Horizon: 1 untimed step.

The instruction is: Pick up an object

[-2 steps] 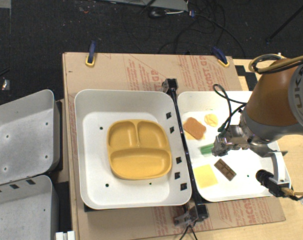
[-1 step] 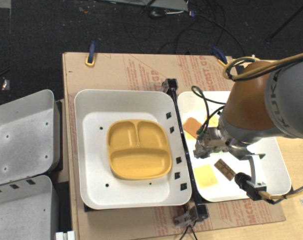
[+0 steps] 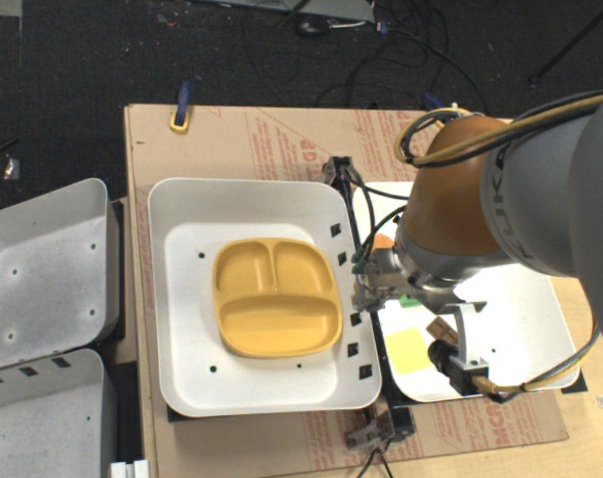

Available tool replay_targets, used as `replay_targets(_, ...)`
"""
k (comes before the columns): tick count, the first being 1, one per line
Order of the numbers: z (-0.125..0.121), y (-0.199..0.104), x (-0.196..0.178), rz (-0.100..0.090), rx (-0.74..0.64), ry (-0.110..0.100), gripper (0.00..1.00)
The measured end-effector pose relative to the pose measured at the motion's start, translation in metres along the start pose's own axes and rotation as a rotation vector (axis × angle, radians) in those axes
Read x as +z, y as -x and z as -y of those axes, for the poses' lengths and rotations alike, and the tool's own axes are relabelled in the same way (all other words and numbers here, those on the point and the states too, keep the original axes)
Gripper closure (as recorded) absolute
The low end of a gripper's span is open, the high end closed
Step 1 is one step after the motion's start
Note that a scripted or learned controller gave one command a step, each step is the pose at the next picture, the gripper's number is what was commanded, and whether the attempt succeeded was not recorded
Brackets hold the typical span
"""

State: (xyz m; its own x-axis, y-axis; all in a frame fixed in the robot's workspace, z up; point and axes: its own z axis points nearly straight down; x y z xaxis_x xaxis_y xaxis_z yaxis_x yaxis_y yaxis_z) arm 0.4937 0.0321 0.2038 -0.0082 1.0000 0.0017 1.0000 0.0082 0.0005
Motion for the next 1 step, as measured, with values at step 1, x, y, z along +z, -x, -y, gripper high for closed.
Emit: replay_targets(1, 0.0055, -0.0579, 0.0023, 0.000, 0.000, -0.002, 1.00)
